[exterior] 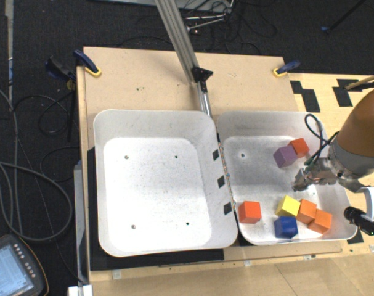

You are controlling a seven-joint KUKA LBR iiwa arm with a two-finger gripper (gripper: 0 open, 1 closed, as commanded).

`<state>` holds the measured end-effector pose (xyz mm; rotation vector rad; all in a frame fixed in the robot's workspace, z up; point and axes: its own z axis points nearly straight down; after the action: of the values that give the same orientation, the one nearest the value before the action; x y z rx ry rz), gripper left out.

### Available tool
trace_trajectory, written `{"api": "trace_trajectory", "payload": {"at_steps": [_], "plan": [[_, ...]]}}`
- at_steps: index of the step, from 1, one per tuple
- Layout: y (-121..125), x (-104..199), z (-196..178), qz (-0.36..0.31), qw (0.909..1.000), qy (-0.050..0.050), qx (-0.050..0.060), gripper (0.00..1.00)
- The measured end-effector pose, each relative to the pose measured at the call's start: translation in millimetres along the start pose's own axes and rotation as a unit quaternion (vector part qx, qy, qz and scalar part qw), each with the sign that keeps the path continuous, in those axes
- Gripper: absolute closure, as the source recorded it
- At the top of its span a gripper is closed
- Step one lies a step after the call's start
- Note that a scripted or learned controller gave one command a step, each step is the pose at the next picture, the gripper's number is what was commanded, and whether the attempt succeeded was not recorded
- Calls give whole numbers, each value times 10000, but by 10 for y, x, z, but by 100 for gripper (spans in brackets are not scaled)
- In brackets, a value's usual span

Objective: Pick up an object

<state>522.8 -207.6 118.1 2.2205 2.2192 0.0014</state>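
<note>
Claw [302, 182]: low in the right bin [260, 239], grip state cannot be told.
Nearest: yellow cube [289, 206], just below; purple cube [284, 156], above-left.

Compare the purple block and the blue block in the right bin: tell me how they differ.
Colour: the purple block is lilac, the blue block deep blue. Place: the purple block lies toward the bin's far side, the blue block by the near rim. Neighbours: the purple block touches an orange block; the blue block sits just below a yellow block. Both are small cubes of similar size in the right bin.
</note>
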Motion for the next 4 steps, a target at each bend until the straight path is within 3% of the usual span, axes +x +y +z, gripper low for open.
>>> {"api": "trace_trajectory", "payload": {"at_steps": [1, 3, 4], "plan": [[-11, 31, -627, -17, 10000, -9, -25, 100], [9, -31, -1417, -18, 10000, -11, -18, 100], [109, 426, -1389, -40, 10000, 7, 3, 100]]}}
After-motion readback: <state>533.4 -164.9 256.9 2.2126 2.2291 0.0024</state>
